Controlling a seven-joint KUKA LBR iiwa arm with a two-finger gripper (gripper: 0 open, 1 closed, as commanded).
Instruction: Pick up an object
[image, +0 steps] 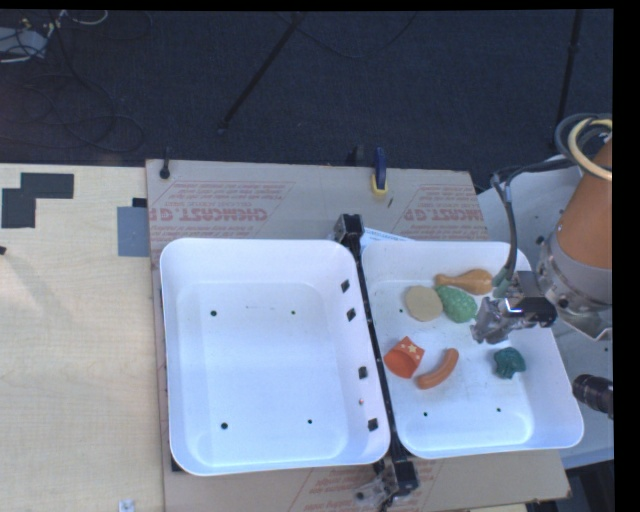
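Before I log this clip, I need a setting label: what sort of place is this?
Probably a robotics lab bench: two shallow white bins, a robot arm reaching over the right one, and loose cables on the dark floor behind.

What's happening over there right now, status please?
Pincer low in right bin, nothing seen gripped. Nearest: green piece, teal lump. Sausage, red block lie apart.

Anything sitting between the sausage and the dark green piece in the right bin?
No. In the camera view, bare white bin floor separates the sausage from the dark green piece. The gripper hangs farther back, above that gap.
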